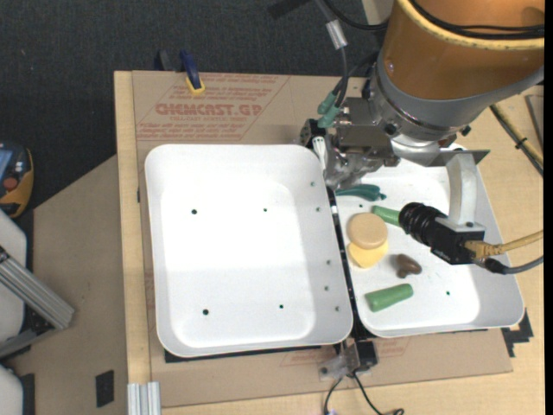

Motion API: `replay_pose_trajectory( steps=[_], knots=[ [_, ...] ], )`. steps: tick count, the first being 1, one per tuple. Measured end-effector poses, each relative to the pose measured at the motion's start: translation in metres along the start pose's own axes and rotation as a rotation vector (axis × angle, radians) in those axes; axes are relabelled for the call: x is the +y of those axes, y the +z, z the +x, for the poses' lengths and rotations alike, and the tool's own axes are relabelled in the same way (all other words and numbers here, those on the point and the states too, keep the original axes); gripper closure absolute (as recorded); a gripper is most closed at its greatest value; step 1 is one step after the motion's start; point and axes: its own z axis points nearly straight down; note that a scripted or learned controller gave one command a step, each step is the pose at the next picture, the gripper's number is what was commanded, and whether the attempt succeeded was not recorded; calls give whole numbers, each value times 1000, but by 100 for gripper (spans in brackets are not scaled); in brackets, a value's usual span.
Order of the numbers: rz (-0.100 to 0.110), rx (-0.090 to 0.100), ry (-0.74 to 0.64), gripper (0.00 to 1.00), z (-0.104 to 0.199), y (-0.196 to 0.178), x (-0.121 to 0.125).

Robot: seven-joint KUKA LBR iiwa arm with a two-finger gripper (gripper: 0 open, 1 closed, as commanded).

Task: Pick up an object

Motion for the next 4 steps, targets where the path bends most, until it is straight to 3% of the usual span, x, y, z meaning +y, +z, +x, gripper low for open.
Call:
replay_pose_trajectory(
  steps=[1, 2, 3, 4],
  knots=[
    [-2, 1, 0, 100, 0, -10, 1],
    [14, -4, 1, 100, 3, 99, -2],
    [-10, 5, -5, 100, 39, 5, 0],
    [-2, 1, -4, 100, 78, 7, 14]
  ],
)
